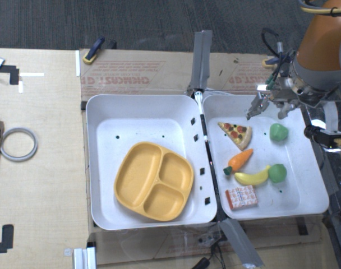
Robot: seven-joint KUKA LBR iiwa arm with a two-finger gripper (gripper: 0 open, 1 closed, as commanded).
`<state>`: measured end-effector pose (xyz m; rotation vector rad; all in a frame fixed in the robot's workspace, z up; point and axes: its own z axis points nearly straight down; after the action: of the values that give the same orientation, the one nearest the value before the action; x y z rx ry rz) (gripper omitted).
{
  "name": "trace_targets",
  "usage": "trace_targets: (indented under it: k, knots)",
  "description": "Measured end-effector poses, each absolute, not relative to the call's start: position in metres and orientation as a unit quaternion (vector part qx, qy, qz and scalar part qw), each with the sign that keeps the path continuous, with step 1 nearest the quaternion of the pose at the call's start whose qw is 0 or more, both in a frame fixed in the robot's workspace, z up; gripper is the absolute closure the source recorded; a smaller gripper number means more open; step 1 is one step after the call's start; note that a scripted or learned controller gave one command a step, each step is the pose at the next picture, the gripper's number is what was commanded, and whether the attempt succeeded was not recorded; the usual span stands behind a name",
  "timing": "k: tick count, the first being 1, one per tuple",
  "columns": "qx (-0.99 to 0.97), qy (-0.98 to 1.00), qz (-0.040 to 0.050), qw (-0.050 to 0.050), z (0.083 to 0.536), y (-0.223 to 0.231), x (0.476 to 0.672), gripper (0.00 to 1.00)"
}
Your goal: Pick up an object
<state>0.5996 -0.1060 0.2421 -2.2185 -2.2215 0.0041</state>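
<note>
Two shallow white bins are observed side by side on the bench. The left bin [103, 122] holds a yellow divided plate [153, 181] with three compartments, lying slightly towards the bin's near side. In the right bin [310, 200] six objects are recorded: a toy pizza slice [236, 134] near the upper left, a light green ball [279, 132] towards the upper right, a toy carrot [239, 161] just below the pizza slice, a toy banana [252, 177] just below the carrot with its tip close to a darker green ball [277, 172], and a small red-and-white packet [241, 197] at the near edge. All six are seen resting on the bin floor. The arm [322, 43], grey with its orange section at the upper right, is extended over the far edge of the right bin. The gripper [268, 111] is held above the bin's rear portion, between the pizza slice and the light green ball and clear of both. Its two fingers [253, 110] are seen spread apart, with nothing between them. Outside the bins, a roll of tape [17, 144] is noted on the wooden surface at the left, and a blue-and-yellow tool [93, 50] lies beyond the left bin on the cardboard.
</note>
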Motion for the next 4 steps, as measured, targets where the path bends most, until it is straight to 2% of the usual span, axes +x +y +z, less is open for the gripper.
trace_targets:
  k: [1,2,3,4]
  knots:
    - [-0.68,-0.733,0.0005,0.0,0.281,-0.067,0.623,0.0]
    - [-0.641,-0.768,0.001,0.001,0.144,-0.128,0.581,0.0]
    - [-0.61,-0.792,0.0003,0.0,0.091,-0.126,0.56,0.0]
    - [-0.612,-0.791,0.0,0.0,0.101,-0.127,0.56,1.0]
